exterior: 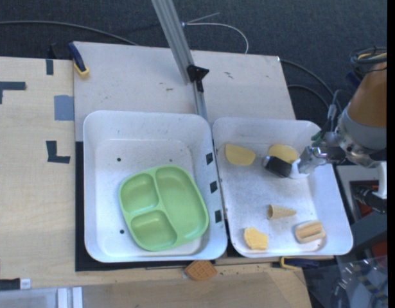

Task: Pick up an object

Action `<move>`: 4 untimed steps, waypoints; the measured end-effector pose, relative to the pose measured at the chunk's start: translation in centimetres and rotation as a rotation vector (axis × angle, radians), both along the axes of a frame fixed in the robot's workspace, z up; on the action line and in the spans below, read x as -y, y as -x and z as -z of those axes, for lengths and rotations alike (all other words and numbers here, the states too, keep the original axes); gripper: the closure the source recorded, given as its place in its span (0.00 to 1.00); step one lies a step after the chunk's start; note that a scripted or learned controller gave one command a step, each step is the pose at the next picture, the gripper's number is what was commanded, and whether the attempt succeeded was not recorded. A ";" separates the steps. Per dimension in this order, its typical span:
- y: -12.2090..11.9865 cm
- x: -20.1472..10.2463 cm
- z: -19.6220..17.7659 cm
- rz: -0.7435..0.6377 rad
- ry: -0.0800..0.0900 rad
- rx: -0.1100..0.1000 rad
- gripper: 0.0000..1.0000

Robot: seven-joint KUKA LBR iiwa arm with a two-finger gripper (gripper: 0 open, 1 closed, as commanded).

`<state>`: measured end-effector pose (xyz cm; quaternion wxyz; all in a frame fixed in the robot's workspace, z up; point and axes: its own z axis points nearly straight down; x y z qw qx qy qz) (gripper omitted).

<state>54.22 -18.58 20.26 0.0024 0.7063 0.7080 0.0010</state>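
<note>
The counter (139, 76) bears two white bins. The left bin (94, 172) holds a green divided plate (164, 205), too broad and flat for an easy grasp. The right bin (332, 204) holds the small toy foods. The grey arm (364, 117) reaches over that bin's far right corner, with its hand (304, 163) low near the bin wall. I cannot tell how far the hand is open, and nothing can be seen in its grip.

The likeliest target is the yellow dome-shaped piece (282, 151), just beside the hand. Its rounded top could let it squirt out sideways as the hand closes. A slightly off approach might only nudge it towards the yellow half-round piece (239, 154). So close to the corner, the hand might also catch the rim.

The toy bread roll (309, 231), yellow lump (255, 239) and toy ice-cream cone (280, 212) lie well apart near the front. The cone is liable to roll if touched.
</note>
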 end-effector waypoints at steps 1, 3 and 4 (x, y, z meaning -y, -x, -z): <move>0.0 -0.1 -0.2 0.001 -0.002 -0.006 1.00; -1.4 -10.2 0.5 -0.004 -0.004 -0.007 1.00; -2.4 -15.8 1.0 -0.005 -0.004 -0.007 1.00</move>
